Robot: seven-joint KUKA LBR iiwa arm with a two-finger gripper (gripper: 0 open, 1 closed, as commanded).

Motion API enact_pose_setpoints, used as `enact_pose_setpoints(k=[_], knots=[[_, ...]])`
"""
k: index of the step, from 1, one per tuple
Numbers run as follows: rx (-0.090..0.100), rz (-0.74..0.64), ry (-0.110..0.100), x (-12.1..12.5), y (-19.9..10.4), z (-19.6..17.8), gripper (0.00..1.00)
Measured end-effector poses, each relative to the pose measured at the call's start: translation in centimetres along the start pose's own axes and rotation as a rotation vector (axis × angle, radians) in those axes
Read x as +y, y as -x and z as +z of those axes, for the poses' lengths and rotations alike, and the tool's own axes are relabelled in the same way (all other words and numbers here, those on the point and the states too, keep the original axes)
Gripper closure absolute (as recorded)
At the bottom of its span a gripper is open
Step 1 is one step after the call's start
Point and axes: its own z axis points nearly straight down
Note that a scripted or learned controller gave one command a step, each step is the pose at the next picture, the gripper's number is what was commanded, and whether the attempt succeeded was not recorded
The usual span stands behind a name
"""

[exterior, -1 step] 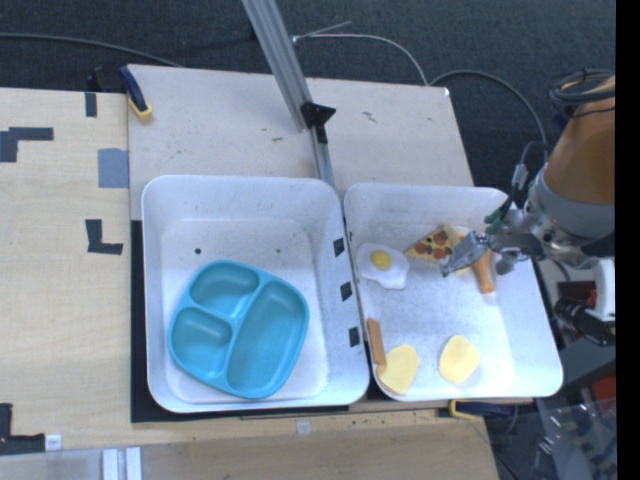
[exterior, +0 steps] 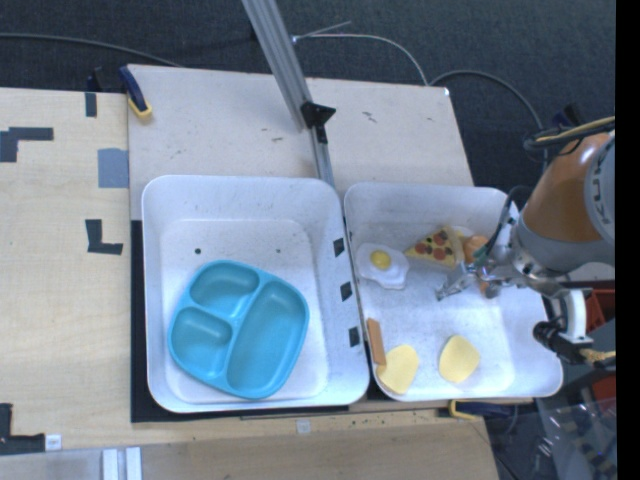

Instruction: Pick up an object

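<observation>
The right bin (exterior: 425,313) holds several toy foods. A fried egg (exterior: 382,263) lies near its left wall, and a pizza slice (exterior: 435,246) sits just right of the egg. Two yellow pieces (exterior: 459,359) (exterior: 399,369) rest near the front wall, with a brown stick (exterior: 375,340) along the left wall. My gripper (exterior: 470,284) hangs low over the right half of this bin, just below and to the right of the pizza slice. A small orange item (exterior: 478,244) sits right beside the gripper, partly hidden by it. I see nothing clearly held.
The left bin (exterior: 160,218) holds a blue divided plate (exterior: 240,326). A metal pole (exterior: 280,48) slants down from the top to the seam between the bins. The arm's orange band (exterior: 560,193) stands over the right bin's right wall.
</observation>
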Motion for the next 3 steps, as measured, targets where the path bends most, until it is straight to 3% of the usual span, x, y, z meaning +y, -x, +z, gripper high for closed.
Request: enact_pose_setpoints(k=[1, 2, 3], knots=[[-0.001, -0.005, 0.01, -3.5, -11.2, 1.4, 0.0], [-0.002, 0.001, 0.009, -4.4, -4.9, 1.4, 0.0], [0.002, -0.006, 0.011, -5.4, -9.0, -4.7, 0.0]])
